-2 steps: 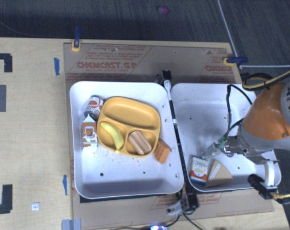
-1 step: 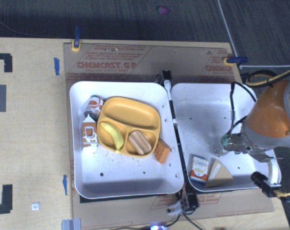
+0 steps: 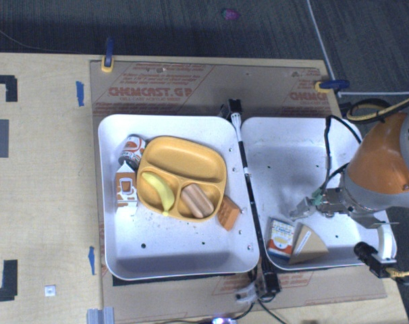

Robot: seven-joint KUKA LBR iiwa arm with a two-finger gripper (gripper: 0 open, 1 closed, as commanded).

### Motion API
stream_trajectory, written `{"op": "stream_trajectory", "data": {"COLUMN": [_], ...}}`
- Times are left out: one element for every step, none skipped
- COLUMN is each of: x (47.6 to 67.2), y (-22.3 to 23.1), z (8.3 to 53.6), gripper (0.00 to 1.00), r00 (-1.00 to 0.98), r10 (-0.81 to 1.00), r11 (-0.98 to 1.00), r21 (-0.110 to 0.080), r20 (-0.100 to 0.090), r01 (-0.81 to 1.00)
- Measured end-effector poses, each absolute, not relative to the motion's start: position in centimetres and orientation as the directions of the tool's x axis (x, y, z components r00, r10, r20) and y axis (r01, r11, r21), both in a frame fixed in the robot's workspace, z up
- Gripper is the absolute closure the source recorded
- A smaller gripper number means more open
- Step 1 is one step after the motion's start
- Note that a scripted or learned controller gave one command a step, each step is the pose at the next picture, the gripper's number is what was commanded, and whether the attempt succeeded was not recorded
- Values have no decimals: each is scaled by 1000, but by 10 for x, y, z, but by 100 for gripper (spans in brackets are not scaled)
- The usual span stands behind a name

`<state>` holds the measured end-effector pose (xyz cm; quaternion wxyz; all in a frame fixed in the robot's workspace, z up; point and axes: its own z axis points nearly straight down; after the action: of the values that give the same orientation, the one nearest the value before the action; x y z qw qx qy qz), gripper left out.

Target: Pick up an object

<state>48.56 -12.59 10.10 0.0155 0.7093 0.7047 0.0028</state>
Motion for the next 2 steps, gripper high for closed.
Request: {"op": "stream_trajectory", "data": {"x": [487, 487], "y": [-126, -126], "z": [111, 111], "gripper": [100, 0], "r00": [7, 7], "r10": [1000, 1000], "r11": [-7, -7], "r21": [30, 30], "r20": [-19, -19], "r01": [1000, 1000]}}
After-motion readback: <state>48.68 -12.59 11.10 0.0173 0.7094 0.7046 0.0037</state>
